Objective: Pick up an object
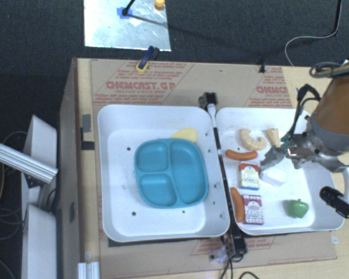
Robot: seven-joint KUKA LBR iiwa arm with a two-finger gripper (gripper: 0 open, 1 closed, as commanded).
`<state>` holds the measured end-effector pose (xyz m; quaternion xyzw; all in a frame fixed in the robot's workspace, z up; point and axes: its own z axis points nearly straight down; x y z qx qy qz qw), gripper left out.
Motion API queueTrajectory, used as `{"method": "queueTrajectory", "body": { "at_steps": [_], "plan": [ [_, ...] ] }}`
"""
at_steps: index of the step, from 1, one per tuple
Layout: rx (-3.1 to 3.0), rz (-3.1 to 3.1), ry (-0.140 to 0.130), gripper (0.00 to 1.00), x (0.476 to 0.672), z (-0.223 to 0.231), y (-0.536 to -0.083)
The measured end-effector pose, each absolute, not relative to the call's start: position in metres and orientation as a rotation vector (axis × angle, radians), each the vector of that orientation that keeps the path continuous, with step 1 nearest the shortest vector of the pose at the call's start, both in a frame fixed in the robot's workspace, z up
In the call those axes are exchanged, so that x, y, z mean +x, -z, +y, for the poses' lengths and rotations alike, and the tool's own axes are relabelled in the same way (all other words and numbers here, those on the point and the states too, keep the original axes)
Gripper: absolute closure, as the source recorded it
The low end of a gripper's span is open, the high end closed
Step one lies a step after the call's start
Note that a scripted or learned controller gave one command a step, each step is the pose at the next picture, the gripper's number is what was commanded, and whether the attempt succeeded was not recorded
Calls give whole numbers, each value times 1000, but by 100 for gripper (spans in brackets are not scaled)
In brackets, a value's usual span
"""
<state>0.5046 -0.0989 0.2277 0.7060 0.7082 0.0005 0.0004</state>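
A: Which step is in hand, as far as it can be judged?

B: The approach, it seems. The claw (274, 157) is seen low over the right bin (320, 222), near its middle, and nothing is seen between its fingers. Whether it is wide or narrow cannot be told, because the part is small and blurred.

A: Where are the things that could be picked?

B: All near it in the right bin. A small carton (249, 176) with a red top lies at about 8 o'clock from the claw, just beside it. A sausage (241, 154) lies at 9 o'clock, a pale pastry (252, 139) at 11 o'clock. A green pepper (297, 208) is at 5 o'clock, more apart. A second carton (253, 208) and a second sausage (237, 203) are at 7 o'clock, against the bin's left wall.

A: And the left bin (119, 231)?

B: A blue divided tray (170, 172) is held there, with a yellow piece (185, 135) at its 12 o'clock.

A: What is called for next?

B: Probably one thing must be chosen; the near carton looks most reachable. The claw should be centred over it, lowered, and closed.
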Motion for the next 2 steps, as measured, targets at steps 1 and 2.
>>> {"method": "queueTrajectory", "body": {
  "at_steps": [1, 2],
  "plan": [
    [2204, 2208, -18, 0, 539, -98, -102],
    [2217, 2222, -3, 0, 562, -97, -85]
  ]
}}
